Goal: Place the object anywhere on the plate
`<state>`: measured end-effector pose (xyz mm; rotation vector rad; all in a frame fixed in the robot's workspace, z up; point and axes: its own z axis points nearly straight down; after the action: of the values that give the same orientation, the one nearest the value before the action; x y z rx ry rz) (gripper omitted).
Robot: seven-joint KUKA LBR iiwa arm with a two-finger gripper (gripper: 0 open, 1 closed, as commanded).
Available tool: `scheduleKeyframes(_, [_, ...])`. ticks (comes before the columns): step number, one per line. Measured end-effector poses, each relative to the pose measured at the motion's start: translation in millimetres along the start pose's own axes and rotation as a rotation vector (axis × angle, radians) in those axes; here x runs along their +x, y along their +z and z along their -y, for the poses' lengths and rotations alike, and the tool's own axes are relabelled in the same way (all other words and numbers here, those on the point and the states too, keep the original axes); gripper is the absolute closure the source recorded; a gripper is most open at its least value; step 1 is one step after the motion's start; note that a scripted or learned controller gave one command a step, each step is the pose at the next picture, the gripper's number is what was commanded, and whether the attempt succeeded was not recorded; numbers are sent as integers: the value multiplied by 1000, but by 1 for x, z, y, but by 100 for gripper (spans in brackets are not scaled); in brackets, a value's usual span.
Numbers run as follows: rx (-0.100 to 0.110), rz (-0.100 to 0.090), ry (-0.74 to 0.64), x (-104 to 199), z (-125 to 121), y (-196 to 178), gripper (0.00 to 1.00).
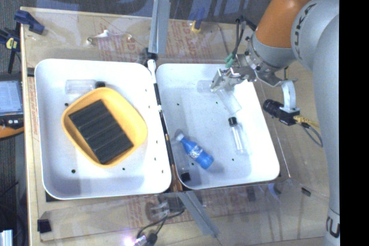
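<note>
The grey-and-orange arm (300, 14) is reaching in from the right over the far end of the right bin (259, 164), while the yellow plate (130, 118) with its dark ridged insert is sitting in the left bin (46, 181), well apart from the tool. The gripper (225, 79) is hanging low by the far wall of the right bin, and whether it is spread or closed cannot be told from this angle; nothing is visibly pinched in it. The likely candidates for the move, a blue bottle (196, 152) and a clear vial with a black cap (236, 135), are both lying on their sides on the right bin's floor, nearer than the gripper and apart from it, with a small black piece (185, 176) resting by the near-left corner. The risks are looking plain: both round items could be rolling away under a closing grip, the clear vial may be slipping out, and any carry is crossing the ridge between the bins, where a loose hold could be dropping the load short of the plate.
</note>
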<state>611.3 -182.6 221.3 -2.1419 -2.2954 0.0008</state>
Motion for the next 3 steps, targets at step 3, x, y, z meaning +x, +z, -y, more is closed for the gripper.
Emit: scheduleKeyframes(3, [0, 2, -468, 149, -4, 30, 100])
